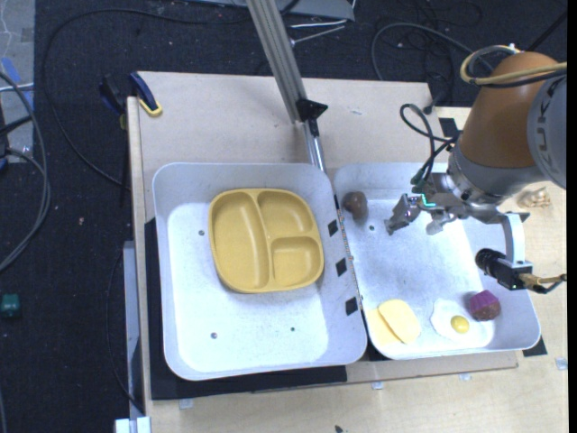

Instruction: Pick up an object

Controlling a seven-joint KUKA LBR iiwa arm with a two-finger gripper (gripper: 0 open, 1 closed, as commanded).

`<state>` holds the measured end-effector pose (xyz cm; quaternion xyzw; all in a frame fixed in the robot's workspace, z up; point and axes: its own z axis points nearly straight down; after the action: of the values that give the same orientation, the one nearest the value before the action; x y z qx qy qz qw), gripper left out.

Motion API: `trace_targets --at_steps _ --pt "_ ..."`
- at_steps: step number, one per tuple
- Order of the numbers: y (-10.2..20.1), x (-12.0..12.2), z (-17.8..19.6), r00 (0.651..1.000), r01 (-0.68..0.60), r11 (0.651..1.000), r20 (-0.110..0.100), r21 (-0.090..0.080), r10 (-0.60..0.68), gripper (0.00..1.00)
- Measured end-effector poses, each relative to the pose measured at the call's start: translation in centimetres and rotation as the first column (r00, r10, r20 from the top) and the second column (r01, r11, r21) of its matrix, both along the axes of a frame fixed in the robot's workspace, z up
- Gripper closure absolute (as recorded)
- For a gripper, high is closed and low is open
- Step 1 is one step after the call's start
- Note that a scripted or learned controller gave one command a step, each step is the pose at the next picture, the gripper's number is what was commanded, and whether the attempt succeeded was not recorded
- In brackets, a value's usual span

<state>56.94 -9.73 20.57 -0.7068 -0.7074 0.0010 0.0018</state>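
Note:
My gripper (417,221) hangs over the upper part of the right bin (410,269), its two fingers spread apart with nothing between them. A small brown round object (355,205) lies in that bin's upper left corner, to the left of the gripper. Along the bin's lower edge sit a yellow wedge (398,320), a fried egg toy (454,321) and a purple lump (485,306), all well below the gripper.
The left bin (189,332) holds a yellow divided plate (266,239). A slanted metal pole (281,52) runs down to the gap between the bins. A black fitting (503,270) on the arm overhangs the right bin's right side.

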Motion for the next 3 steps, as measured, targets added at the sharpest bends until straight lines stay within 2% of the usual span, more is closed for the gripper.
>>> trace_targets --at_steps 1,2,3 --pt "0.0 0.1 0.1 1.0 0.0 1.0 0.004 -0.001 0.0 0.0" --pt "-0.1 -0.1 -6.3 1.0 0.002 1.0 -0.001 -0.001 -0.002 0.0" --pt "-0.1 -0.1 -11.5 1.0 0.002 1.0 0.004 -0.002 -0.002 0.0"
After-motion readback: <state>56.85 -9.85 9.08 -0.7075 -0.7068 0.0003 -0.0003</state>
